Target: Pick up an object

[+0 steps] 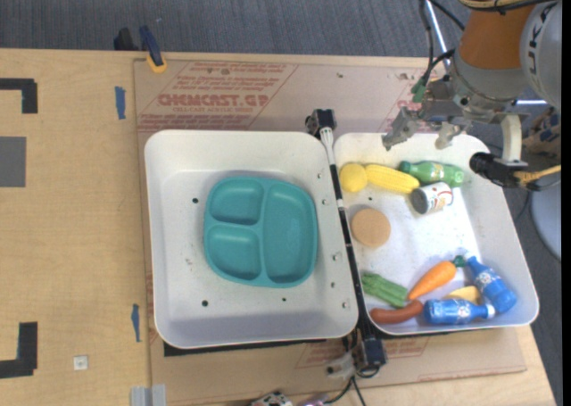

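Open and holding nothing, the hand (421, 135) hangs over the far edge of the right bin (513, 248), its two fingers spread apart above the rim. Nothing has been picked up. Nearest it, along that far edge, lie the corn cob (391, 178) and the green bottle (433, 171); a carrot (432, 277) sits toward the near corner. Choosing, lowering and gripping are all left

Plate (261, 230) in L bin (169, 244); corn (393, 178) in R bin (500, 217).
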